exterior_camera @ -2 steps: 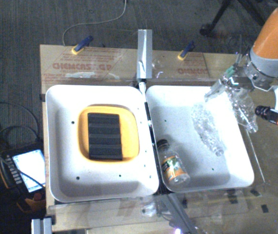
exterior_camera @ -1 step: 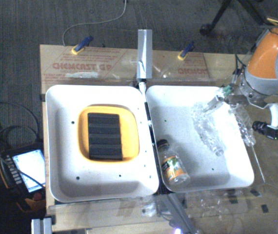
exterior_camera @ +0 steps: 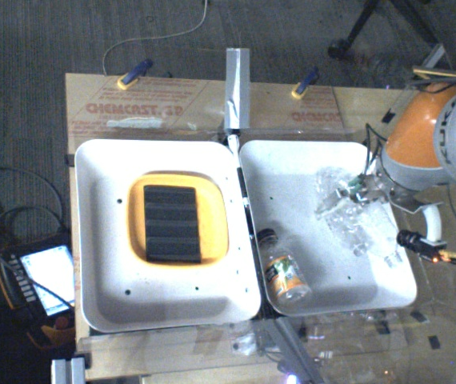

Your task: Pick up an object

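Note:
In the right bin [exterior_camera: 292, 162] a crumpled clear plastic piece [exterior_camera: 348, 210] lies toward the right side. A small jar with an orange and green label [exterior_camera: 284, 275] lies on its side at the bin's front left, with a small black cap [exterior_camera: 266, 236] just behind it. The left bin [exterior_camera: 100, 286] holds a yellow tray with a black ribbed block [exterior_camera: 172, 222] in it. My gripper [exterior_camera: 358, 187] reaches in from the right and is low over the upper part of the clear plastic, below the arm's orange band [exterior_camera: 420, 138].
A metal post [exterior_camera: 236, 86] stands behind the seam between the bins. Two blue and yellow clamps [exterior_camera: 134, 74] [exterior_camera: 306, 82] hold the board at the back. A cable and a small black part [exterior_camera: 420, 245] hang off the arm over the right bin's right rim.

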You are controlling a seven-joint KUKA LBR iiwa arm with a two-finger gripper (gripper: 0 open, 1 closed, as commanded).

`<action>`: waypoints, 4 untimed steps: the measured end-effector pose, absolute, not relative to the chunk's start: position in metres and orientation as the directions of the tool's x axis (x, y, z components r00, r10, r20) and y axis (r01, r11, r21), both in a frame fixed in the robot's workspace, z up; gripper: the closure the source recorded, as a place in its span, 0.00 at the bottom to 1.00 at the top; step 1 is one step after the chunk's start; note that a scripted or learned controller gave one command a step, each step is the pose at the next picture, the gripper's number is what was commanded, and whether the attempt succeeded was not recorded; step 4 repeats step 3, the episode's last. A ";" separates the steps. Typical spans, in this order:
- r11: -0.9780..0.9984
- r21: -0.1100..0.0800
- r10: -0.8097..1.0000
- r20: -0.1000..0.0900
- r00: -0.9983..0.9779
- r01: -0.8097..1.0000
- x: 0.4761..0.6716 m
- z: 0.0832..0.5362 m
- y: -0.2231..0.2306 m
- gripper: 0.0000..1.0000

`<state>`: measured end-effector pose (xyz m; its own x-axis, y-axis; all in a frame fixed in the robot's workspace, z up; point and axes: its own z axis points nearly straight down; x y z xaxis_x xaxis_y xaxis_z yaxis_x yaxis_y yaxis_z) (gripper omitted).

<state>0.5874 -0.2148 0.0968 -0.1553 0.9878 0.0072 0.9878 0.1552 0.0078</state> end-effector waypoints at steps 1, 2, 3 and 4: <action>0.346 0.019 0.938 -0.005 -0.346 0.938 0.574 0.093 -0.218 0.00; 0.276 0.000 0.961 0.002 -0.276 0.961 0.625 0.090 -0.210 0.00; 0.277 -0.004 0.961 0.004 -0.277 0.961 0.624 0.099 -0.209 1.00; 0.277 -0.004 0.961 0.004 -0.277 0.961 0.624 0.099 -0.209 1.00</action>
